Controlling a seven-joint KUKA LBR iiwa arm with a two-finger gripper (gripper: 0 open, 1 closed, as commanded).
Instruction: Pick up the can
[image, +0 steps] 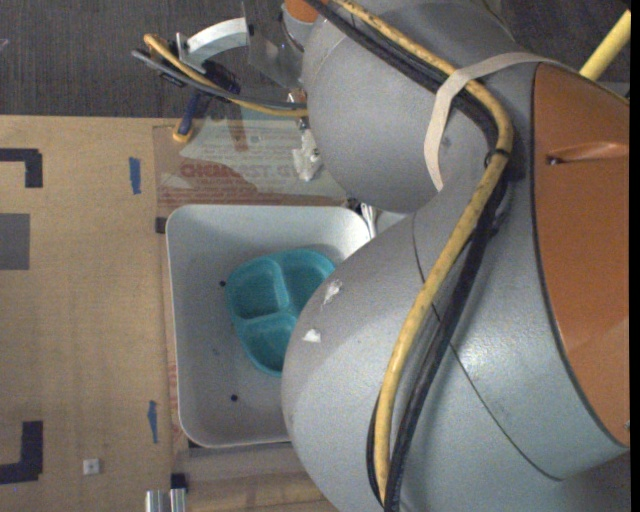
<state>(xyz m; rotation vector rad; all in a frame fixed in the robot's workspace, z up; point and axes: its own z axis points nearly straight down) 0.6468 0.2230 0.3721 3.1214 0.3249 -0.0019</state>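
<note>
The grey arm (450, 300) hides half the teal divided tray (268, 305); end effector state unreadable.

The can is hidden, so its look, pose and place cannot be told. The grey arm (450, 300) is covering the whole right side of the white bin (200, 250), and anything lying under it is staying out of sight. In the open left part of this bin, a teal divided plate (262, 300) is lying flat, partly under the arm.
</note>
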